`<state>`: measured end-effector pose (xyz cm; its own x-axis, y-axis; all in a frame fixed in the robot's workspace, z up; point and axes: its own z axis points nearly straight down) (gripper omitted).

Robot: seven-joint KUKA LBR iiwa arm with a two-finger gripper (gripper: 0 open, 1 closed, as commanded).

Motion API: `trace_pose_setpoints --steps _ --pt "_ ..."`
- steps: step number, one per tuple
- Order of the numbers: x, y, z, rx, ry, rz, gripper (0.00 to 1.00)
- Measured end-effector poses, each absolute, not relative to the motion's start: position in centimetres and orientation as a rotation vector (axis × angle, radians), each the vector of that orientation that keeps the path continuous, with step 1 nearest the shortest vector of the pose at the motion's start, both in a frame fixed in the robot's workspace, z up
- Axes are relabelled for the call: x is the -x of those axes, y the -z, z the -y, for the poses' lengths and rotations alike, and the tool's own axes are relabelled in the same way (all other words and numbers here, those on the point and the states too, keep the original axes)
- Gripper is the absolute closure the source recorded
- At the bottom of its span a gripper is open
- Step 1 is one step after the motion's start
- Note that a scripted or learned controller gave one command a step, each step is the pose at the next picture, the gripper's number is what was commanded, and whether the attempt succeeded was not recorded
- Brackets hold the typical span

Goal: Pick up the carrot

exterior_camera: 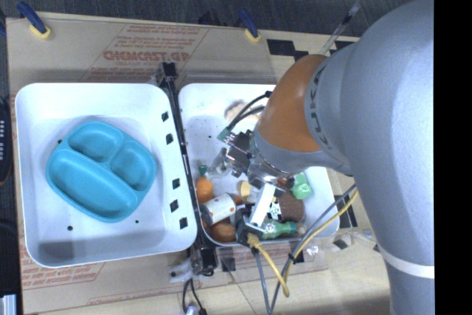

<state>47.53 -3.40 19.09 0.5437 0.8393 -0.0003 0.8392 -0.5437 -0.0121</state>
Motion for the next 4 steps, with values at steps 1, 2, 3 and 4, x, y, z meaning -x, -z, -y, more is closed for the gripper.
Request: trace_pose_setpoints --steps 1,2,3,4 --pt "-52.9 -19.1 6.0 2.736 -0.01 1.53 0.0" --pt "-48.2 -13.4 9.1 2.871 -0.014 1.254 0.0" --pt "-48.7 -11.0 9.8 3.064 0.045 0.744 0.0" --pt "-51.2 -17.0 12.6 3.08 -0.005 0.583 0.0"
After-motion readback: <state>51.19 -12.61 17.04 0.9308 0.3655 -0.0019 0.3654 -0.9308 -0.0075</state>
